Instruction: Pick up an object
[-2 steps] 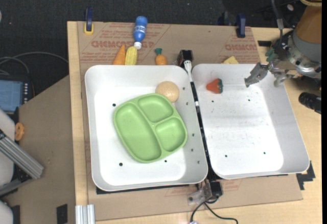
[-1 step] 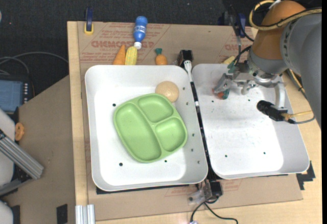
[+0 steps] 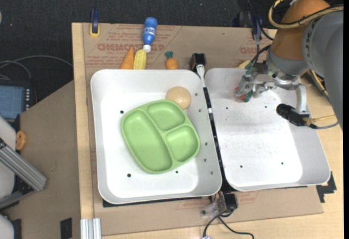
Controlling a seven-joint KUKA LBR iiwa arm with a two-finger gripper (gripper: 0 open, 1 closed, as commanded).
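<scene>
Nearest the camera, a green divided plate (image 3: 160, 135) lies in the left bin (image 3: 103, 123), with a beige ball (image 3: 179, 97) touching its far rim. Toy vegetables (image 3: 136, 59) and a small bottle (image 3: 149, 33) lie on the bench (image 3: 218, 36) beyond. Over the right bin's (image 3: 283, 178) far end, the gripper (image 3: 245, 90) hangs low; whether anything lies under it, or how it is set, cannot be told. Every visible object sits well apart, so a closure here would likely catch nothing or scrape the bin floor.
</scene>
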